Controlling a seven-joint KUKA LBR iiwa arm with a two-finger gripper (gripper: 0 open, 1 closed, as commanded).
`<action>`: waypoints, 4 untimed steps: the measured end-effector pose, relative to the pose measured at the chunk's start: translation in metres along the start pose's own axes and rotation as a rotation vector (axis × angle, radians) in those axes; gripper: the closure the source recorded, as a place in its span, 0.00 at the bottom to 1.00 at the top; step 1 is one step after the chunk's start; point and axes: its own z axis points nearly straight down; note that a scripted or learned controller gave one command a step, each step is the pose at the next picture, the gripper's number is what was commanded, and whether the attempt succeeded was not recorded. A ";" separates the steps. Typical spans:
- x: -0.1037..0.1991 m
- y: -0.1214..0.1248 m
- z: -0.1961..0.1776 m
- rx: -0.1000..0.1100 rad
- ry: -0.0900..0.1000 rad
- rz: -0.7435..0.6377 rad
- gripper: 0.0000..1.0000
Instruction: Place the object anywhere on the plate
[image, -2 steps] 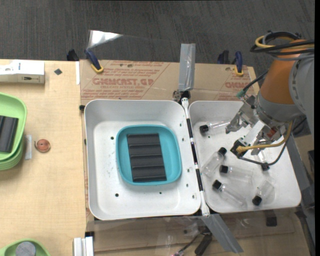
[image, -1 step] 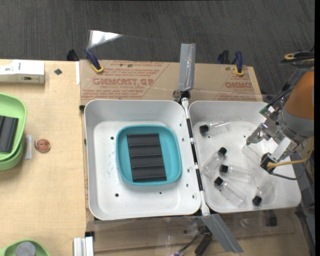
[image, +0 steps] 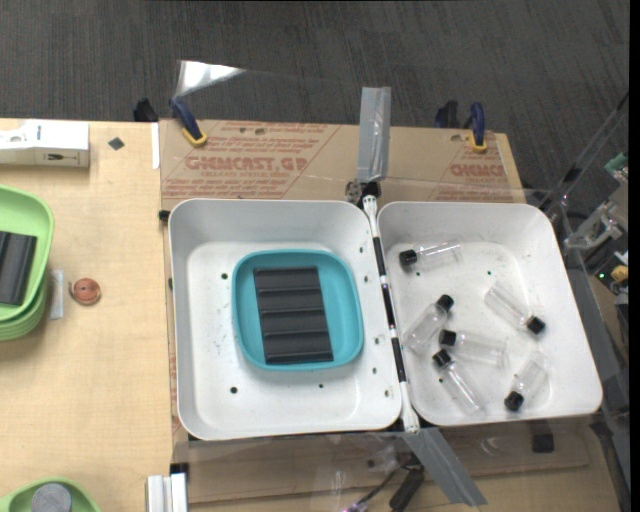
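Gripper: state cannot be told | object: clear plastic vials with black caps (image: 428, 325) lie scattered in the right white bin (image: 560, 300), long axes mixed | target: teal rounded-square plate (image: 243, 300) in the left white bin (image: 200, 330), directly frame-left of the vials, across the adjoining rims

We see a green tray (image: 22, 262) at the bench's left edge, near a small orange disc (image: 86, 291). A white box (image: 42, 145) lies beyond; clamps (image: 186, 122) pin cardboard (image: 300, 160).
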 end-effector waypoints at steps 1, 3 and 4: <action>0.018 0.029 -0.098 0.001 -0.001 0.136 0.00; 0.058 0.083 -0.130 0.002 -0.001 0.243 0.00; 0.058 0.083 -0.130 0.002 -0.001 0.243 0.00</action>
